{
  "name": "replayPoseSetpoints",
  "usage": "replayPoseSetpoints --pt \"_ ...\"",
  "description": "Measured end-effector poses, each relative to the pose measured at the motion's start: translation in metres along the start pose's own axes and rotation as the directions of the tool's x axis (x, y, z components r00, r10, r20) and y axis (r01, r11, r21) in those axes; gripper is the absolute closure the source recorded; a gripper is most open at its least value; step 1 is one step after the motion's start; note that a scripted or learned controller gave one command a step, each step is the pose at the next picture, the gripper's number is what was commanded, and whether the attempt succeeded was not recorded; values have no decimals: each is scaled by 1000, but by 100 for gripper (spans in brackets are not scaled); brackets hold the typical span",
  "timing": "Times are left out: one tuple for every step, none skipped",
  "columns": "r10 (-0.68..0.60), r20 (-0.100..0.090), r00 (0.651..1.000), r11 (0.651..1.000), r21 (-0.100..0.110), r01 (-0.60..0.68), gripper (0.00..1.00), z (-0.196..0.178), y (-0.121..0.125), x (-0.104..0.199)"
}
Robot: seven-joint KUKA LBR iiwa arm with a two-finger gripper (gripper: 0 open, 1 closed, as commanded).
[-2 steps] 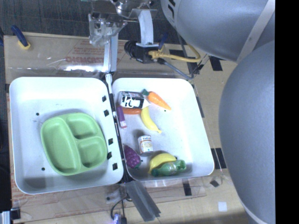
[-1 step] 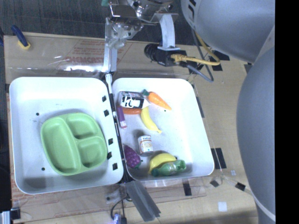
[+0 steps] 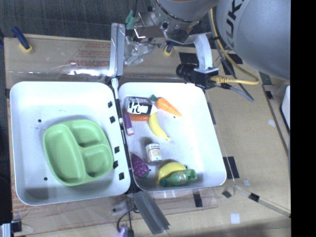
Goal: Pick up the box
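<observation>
The box (image 3: 138,105) is small, black and white, and lies at the far left corner of the right bin (image 3: 210,147), with an orange carrot (image 3: 168,106) touching its right side. My gripper (image 3: 133,51) hangs above the bench behind the bins, over the back end of the wall between them. It is well beyond the box and not touching it. The grey arm with its orange band fills the top of the view above the right bin.
The right bin also holds a banana (image 3: 158,126), a purple marker (image 3: 128,124), a small can (image 3: 154,152), purple grapes (image 3: 139,166), a lemon (image 3: 170,169) and a green vegetable (image 3: 181,177). A green divided plate (image 3: 79,151) lies in the left bin (image 3: 24,107).
</observation>
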State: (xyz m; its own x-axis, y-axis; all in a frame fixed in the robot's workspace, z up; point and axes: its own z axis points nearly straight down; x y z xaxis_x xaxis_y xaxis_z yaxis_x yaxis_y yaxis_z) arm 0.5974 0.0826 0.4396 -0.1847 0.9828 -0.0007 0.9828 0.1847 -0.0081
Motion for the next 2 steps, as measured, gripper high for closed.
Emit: replayPoseSetpoints --pt "-5 0 1000 1000 6 5 100 -8 2 1" --pt "-10 1 1000 1000 12 10 100 -15 3 2"
